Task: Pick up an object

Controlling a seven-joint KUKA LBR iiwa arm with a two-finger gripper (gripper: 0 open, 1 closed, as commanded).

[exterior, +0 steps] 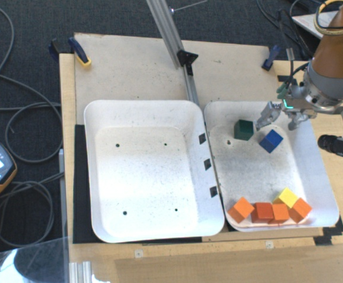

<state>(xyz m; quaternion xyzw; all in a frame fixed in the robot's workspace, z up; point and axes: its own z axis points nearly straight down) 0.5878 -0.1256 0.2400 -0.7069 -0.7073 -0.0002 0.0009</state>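
Nothing is picked up yet: the gripper [282, 118] hangs over the far end of the right bin [313, 175], its two grey fingers [267, 115] spread apart with nothing between them. The blue cube [271, 141] sits just below and beside that gripper, tilted on a corner by the look of it, and the dark green cube [243, 130] lies just to the blue cube's left, near but apart. Either one looks like the target, so the whole grasp is left to do: line up, drop, close, lift. Down at the near edge of the same bin, well away from the blue cube, a huddle of orange blocks [264, 211] presses together with a yellow block [287, 197] perched behind them. The left bin [94, 158] is speckled with dark flecks. Both bins rest on a pale wooden bench [130, 63] held by blue clamps [79, 50], with a metal pole [168, 25] slanting across it. Beyond the bench, dark carpet and loose black cables [18, 99].
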